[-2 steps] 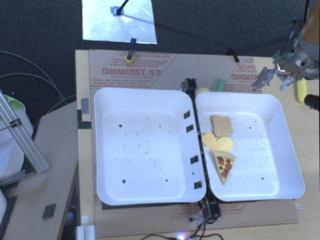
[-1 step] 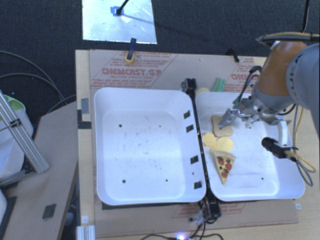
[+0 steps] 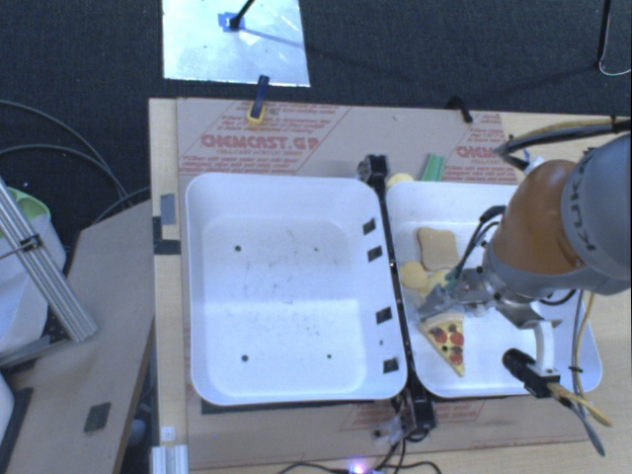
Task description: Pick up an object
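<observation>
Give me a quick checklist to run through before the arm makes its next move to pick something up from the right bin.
1. Gripper over the right bin: ok. The gripper sits low inside it, near the bin's left wall.
2. A target within reach: ok. The toy pizza slice lies just below the gripper.
3. Other items close by: not ok. A tan bread-like piece and a pale yellow piece crowd the same corner.
4. Object already held: cannot tell. The fingertips are too small and blurred.
5. Cables clear of the bin: cannot tell. A dark cable hangs by the wrist.
</observation>
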`<state>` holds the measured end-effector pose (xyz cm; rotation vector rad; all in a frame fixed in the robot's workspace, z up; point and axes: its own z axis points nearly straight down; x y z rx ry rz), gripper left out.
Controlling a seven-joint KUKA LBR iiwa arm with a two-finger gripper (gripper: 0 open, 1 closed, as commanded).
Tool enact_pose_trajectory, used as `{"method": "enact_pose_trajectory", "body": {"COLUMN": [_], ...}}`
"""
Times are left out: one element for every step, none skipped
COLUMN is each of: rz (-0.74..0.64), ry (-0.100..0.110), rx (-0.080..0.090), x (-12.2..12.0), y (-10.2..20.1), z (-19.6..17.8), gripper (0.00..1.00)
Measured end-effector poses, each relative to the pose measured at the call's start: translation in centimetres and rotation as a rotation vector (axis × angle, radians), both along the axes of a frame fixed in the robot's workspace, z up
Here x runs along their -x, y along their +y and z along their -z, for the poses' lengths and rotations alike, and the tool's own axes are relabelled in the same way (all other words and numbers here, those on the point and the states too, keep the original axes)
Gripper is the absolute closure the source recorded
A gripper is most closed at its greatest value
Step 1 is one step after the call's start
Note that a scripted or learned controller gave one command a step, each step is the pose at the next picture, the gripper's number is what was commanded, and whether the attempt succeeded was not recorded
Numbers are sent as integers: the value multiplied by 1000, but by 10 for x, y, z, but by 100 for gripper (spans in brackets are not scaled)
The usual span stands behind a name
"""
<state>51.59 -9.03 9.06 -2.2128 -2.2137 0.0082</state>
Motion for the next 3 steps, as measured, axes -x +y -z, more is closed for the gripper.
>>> {"method": "enact_pose_trajectory", "body": {"rz": [0,-1,-14], "ry": [-9,-15,-27], "rx": [3,4,2], "x": [31,28,-33], "y": [6,5,82], "z": [7,-4,-100], "gripper": [0,100,100]}}
